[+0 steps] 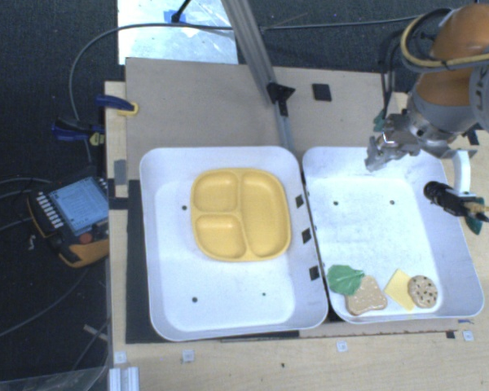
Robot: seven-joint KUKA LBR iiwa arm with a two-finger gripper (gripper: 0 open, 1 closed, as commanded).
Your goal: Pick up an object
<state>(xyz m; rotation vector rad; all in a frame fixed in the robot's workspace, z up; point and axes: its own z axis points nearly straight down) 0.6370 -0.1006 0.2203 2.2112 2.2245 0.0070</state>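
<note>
Grey two-finger gripper hung over right white bin's upper edge, finger state could not be told, green leaf, tan bread slice, yellow cheese wedge, speckled round cookie clustered at bin's near end, yellow three-compartment plastic plate sat in left white bin.

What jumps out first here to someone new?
The yellow divided tray sitting in the left bin grabs the eye first. Next, the cluster of small food pieces at the near edge of the right bin: a green leaf, a tan toast-like piece, a yellow wedge and a speckled cookie. The claw sits over that bin's far edge, well away from them.
</note>
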